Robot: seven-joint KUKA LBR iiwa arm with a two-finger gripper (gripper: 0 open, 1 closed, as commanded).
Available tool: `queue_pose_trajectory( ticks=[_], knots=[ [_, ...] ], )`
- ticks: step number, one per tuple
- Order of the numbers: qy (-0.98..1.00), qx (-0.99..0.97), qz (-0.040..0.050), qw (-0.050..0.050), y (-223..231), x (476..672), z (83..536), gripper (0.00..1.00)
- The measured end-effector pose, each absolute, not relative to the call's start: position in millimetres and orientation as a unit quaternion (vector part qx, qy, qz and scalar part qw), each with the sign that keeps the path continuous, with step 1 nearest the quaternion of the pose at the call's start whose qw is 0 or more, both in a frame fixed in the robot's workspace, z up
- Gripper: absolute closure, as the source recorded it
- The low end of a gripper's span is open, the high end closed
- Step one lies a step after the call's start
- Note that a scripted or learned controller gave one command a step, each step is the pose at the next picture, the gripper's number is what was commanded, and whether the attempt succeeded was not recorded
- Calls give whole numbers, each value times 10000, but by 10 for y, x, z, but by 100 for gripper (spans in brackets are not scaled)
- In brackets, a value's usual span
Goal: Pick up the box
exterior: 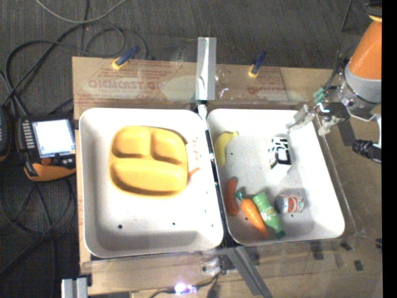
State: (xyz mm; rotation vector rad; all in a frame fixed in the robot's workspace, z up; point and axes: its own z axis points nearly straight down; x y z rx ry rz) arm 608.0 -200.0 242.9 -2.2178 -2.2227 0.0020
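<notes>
A slanted overhead view shows a counter [93, 82] carrying two shallow white bins side by side. The robot arm [366, 54], grey with an orange band, reaches in from the right, and its pincer [316, 113] hangs over the far right corner of the right bin [329, 222]. Whether the pincer is released or clenched cannot be told at this size; nothing shows between its tips.

The task looks barely begun. The box [280, 151], a small black-and-white carton, lies on the floor of the right bin, a little to the left of the pincer and nearer the viewer, apart from it and not touched. Reaching over it, descending, grasping and lifting all appear left to do.

The arm's wrist sits just outside the bin's right rim, with the pincer angled leftward over the rim toward the bin's inside.

Further from the pincer, toward the viewer, lie a small can [289, 203], a green bottle [268, 214], a carrot [251, 212] and a reddish piece [231, 197] touching or crowding one another. A banana [223, 144] lies to the pincer's left by the bin's left wall. Well apart to the left, the left bin [99, 228] holds a yellow divided tray [149, 160].
</notes>
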Motion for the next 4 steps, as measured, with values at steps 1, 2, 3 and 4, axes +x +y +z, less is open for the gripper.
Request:
queue_pose_trajectory(
  ticks=[1,2,3,4],
  knots=[
    [-6658,-7462,14,14,-2126,5416,1307,0],
    [-6975,-7166,-8,-50,-1542,5638,895,0],
    [-6496,-7602,-28,-59,-1025,5699,895,0],
    [-6585,-7526,-25,-48,-1451,5639,896,0]
  ],
)
